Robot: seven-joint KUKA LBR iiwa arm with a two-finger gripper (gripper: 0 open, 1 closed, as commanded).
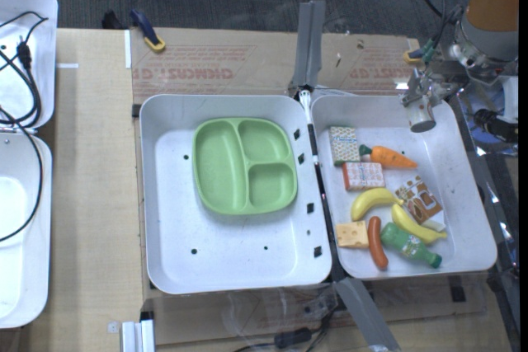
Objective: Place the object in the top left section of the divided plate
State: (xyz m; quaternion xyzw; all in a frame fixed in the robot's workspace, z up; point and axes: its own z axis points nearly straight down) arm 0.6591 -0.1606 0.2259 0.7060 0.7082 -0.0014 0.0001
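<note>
A green divided plate (244,166) lies in the left bin (165,202), with one long section on its left and two smaller ones on its right. The right bin (470,202) holds toy food: a carrot (391,157), two small printed boxes (344,143) (364,176), two bananas (373,201) (417,224), a sausage (376,242), a cheese wedge (352,236), a green bottle (410,246) and a brown patterned packet (418,199). My gripper (421,115) hangs over the right bin's upper right corner, well above and right of the carrot.
A grey divider bar (309,49) runs up from between the bins. A blue and yellow clamp (147,32) lies on the cardboard behind the left bin. White trays with black cables (21,62) stand at the far left.
</note>
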